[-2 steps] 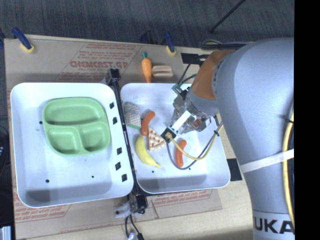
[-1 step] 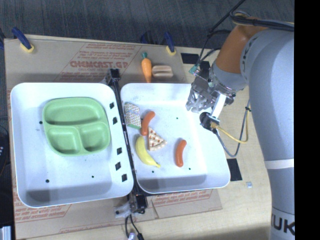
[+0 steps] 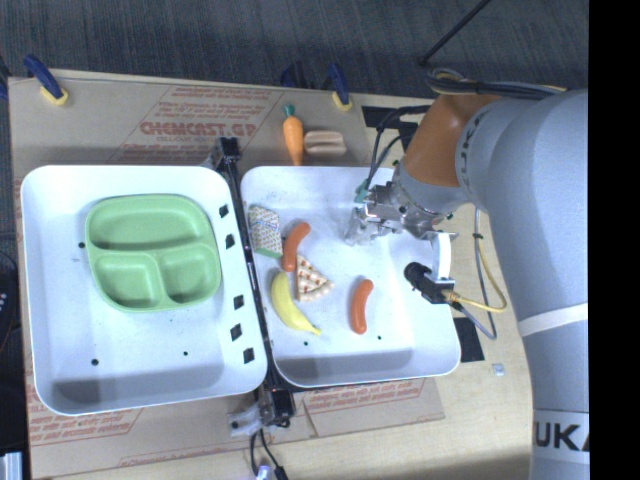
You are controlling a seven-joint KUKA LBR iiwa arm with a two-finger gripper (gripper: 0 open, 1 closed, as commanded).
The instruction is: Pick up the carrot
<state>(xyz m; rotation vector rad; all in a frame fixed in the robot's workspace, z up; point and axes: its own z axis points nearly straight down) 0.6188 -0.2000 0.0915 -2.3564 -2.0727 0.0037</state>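
The carrot [image 3: 292, 138], orange with a green top, lies on the cardboard just behind the right bin's far rim, outside the bin. My gripper [image 3: 363, 223] hangs low over the right bin's [image 3: 430, 353] far right part, well to the right of and nearer than the carrot. Nothing shows in its grasp.
A small bun-like piece [image 3: 324, 144] lies right beside the carrot. The right bin holds two orange-red sausages [image 3: 295, 245] [image 3: 360, 305], a pizza slice [image 3: 312, 281], a banana [image 3: 290, 305] and a patterned packet [image 3: 264, 228]. A green divided plate [image 3: 150, 248] sits in the left bin.
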